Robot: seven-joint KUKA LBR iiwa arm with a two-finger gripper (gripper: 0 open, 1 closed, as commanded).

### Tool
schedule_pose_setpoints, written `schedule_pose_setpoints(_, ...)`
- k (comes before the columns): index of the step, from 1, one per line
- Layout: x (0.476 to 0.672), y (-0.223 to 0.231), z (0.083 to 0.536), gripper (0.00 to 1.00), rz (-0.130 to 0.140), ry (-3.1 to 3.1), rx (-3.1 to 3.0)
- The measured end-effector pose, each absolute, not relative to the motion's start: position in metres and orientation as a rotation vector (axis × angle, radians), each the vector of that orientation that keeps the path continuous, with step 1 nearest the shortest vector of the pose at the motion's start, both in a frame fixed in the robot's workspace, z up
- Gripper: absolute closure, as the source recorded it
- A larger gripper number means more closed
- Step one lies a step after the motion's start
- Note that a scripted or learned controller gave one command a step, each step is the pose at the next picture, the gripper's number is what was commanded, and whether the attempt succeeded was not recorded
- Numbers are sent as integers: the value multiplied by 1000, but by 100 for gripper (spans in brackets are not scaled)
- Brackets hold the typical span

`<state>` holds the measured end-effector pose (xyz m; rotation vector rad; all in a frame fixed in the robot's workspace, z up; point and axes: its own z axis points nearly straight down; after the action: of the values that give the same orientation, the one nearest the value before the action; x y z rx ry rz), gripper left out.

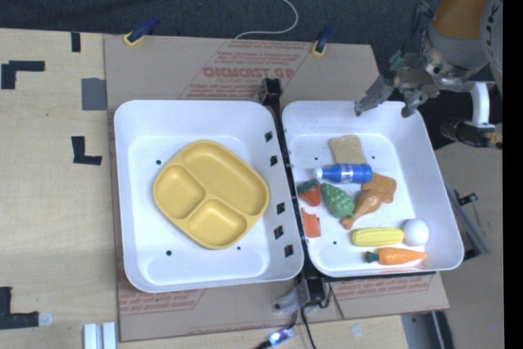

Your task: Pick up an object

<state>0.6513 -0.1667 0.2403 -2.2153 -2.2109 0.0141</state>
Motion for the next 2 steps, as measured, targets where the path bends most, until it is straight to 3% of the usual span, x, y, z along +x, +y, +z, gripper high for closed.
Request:
schedule_pose_setpoints(1, 654, -166, 249, 0, 2, -2222, -2219)
schedule_pose_setpoints(2, 658, -159, 201, 0, 7, -2220, -2217)
